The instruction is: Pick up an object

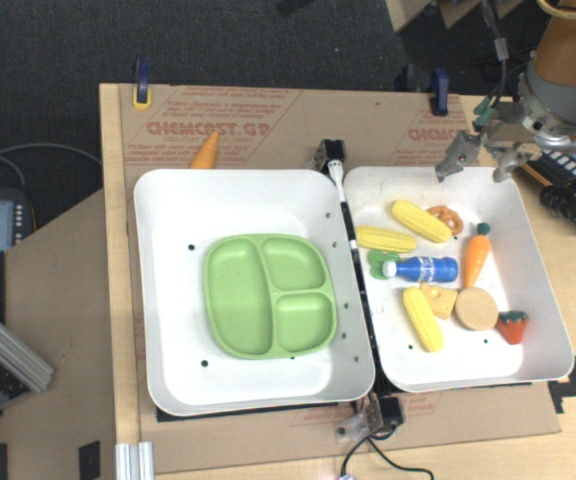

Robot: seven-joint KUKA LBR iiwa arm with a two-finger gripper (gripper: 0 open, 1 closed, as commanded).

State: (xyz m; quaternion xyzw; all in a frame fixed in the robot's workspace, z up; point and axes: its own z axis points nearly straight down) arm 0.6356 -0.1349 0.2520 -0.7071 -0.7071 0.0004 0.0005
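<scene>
The right bin (543,343) holds several toy foods: two corn cobs (420,220) (422,319), a yellow banana (386,239), a blue and white bottle (423,268), a carrot (476,255), a pretzel (446,217), a round tan disc (475,308), a cheese wedge (441,299) and a strawberry (512,326). My gripper (479,165) hovers above the bin's far edge, open, its two fingers spread wide with nothing between them. It is up and to the right of the pretzel and the far corn cob.
The left bin (168,228) holds a green divided plate (268,294). An orange carrot-like piece (204,152) lies on the board behind the left bin. Blue clamps (142,83) (438,90) hold the board's far edge. Cables and a black fitting (331,154) sit between the bins.
</scene>
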